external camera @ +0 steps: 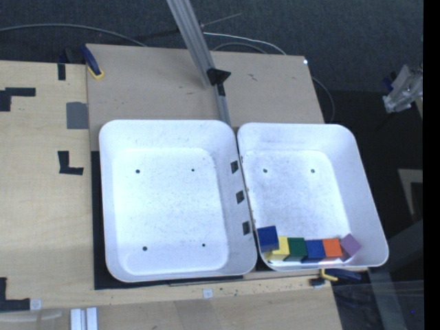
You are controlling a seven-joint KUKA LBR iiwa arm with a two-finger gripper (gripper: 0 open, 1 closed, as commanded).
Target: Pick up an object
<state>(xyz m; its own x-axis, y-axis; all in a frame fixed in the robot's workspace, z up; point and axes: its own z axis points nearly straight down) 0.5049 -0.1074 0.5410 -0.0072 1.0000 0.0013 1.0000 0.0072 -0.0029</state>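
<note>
Several small coloured blocks lie in a row along the front wall of the right bin (344, 143): a blue block (267, 237), a yellow one (278, 253), a green one (296, 247), a second blue one (315, 250), an orange one (332, 247) and a purple one (350, 244). They touch one another. A pale grey part that looks like my gripper (402, 91) hangs at the far right, outside the bins and well away from the blocks, up and to their right.
The left bin (110, 150) stands beside the right one, their rims meeting in the middle. A slanted metal bar (192, 33) crosses the bench behind the bins. Black tape marks lie on the bench at the left.
</note>
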